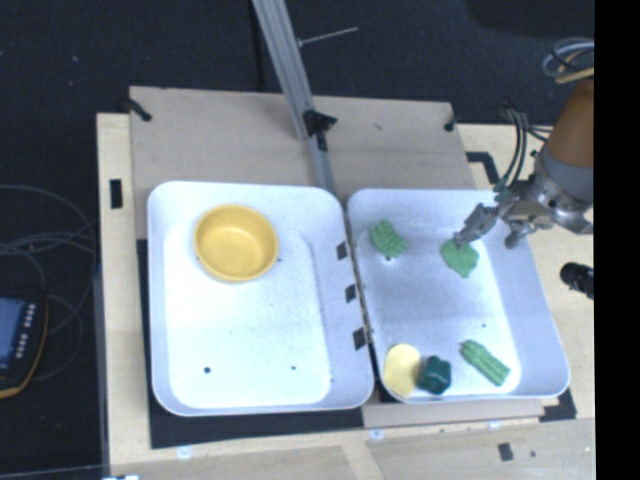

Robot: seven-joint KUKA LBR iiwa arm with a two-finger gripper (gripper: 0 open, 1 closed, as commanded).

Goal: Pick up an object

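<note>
over the right bin point(520, 298), end effector point(492, 230) spread wide above bumpy green piece point(460, 259), round yellow bowl point(236, 243) left

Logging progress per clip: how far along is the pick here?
Early stage. Done: the arm has reached over the right bin. In hand: the end effector sits just above a green piece; no grasp is visible. Left: gripping and lifting it.

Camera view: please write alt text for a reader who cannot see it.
The gripper hangs just above a green piece in the right bin, which also holds two more green pieces, a yellow object and a teal one. A yellow bowl sits in the left bin.
</note>
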